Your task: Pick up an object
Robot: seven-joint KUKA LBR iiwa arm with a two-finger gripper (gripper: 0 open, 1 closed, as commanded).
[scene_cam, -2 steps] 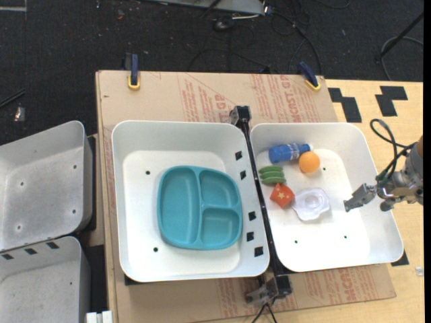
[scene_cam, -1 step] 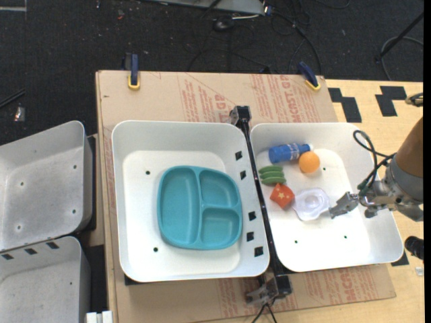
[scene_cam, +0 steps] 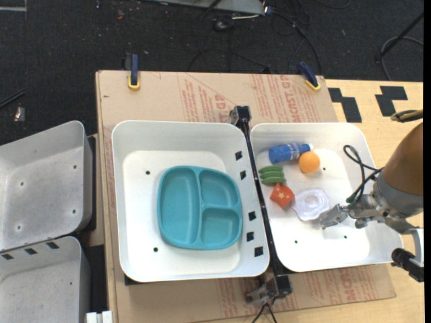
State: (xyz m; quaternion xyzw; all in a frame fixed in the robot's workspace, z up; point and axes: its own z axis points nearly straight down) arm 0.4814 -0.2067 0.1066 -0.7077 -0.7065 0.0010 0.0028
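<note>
Gripper (scene_cam: 331,216): low in right bin (scene_cam: 350,258), finger state cannot be told. Clear round lid (scene_cam: 312,203): touching its left side, nearest candidate.

Two shallow white bins are counted on the desk (scene_cam: 175,89): the left bin (scene_cam: 128,180) and the right bin (scene_cam: 337,247). One teal divided plate (scene_cam: 200,207) is seen in the left bin. Five things are counted in the right bin: one blue bottle (scene_cam: 288,153) at 12 o'clock, one orange ball (scene_cam: 309,162), one green piece (scene_cam: 271,175) at 10 o'clock, one red piece (scene_cam: 282,195), and one clear lid (scene_cam: 312,204) at the centre.
</note>
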